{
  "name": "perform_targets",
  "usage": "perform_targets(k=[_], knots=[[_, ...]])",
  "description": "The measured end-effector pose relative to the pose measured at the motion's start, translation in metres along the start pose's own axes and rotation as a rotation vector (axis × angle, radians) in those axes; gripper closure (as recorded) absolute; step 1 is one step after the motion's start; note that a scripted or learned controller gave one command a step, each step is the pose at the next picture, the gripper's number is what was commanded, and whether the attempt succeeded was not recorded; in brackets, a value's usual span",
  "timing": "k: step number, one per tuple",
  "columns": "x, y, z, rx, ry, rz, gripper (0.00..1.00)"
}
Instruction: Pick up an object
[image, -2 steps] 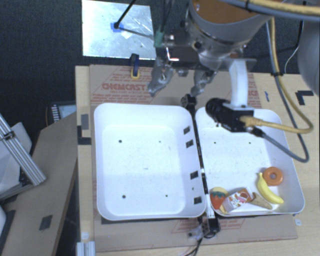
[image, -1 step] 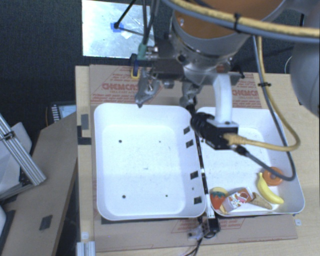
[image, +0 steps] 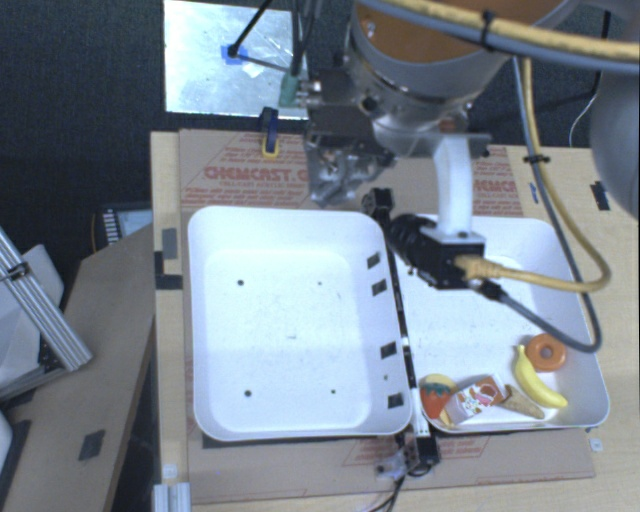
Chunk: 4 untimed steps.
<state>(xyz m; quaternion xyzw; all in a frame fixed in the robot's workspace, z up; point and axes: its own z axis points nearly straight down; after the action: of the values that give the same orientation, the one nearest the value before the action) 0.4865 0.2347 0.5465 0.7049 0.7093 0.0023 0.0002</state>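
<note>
Camera view: pincer (image: 338, 180), state unclear, hangs at top centre; banana (image: 536, 379) lies far toward lower right, axis running diagonally.

From my feed I see a pale wood bench (image: 120, 300) w/ a brown cardboard sheet (image: 250, 170) on top, red print on it, and dark floor (image: 70, 100) around the bench at left and rear. At top there's a shiny metal plate (image: 215, 60) w/ a bit of blue tape (image: 236, 53). A silver aluminium rail (image: 35, 310) leans in at left edge; light looks even, no hard shadows.
</note>
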Motion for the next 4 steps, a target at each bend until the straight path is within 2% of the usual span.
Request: perform_targets(k=[1, 2, 3, 4], knots=[[-0.001, 0.045, 0.013, 0.002, -0.003, 0.006, 1.00], [-0.001, 0.018, 0.027, 0.004, -0.003, 0.002, 1.00], [-0.099, 0.000, 0.009, -0.002, -0.003, 0.014, 1.00], [-0.064, -0.001, 0.076, 0.007, -0.004, 0.000, 1.00]])
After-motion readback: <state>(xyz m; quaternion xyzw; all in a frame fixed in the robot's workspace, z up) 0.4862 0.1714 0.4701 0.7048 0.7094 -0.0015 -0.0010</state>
